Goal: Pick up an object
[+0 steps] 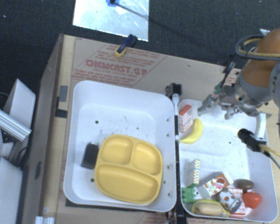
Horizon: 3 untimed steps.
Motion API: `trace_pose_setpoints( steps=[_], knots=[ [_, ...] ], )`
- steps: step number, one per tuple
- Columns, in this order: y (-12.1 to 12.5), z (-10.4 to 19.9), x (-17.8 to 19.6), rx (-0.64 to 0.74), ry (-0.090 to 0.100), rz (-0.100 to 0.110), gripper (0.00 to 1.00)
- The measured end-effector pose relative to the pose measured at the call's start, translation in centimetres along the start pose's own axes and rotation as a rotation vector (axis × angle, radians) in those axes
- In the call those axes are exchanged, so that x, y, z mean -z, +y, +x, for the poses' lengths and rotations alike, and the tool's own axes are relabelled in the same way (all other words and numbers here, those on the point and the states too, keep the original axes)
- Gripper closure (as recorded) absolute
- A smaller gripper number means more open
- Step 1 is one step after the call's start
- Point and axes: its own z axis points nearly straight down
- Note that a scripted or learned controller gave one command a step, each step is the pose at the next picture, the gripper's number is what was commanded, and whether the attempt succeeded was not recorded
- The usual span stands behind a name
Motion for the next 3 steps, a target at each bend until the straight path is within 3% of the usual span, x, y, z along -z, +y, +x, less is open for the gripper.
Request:
trace_pose_setpoints(
  steps=[1,2,3],
  knots=[
    [-0.3,0.4,-6.5,-0.007,-0.015,0.008,0.00],
    [0.0,0.8,-5.5,-0.005,-0.007,0.000,1.00],
    [-5.7,5.1,3.3,-0.003,0.001,0.003,1.00]
  ],
)
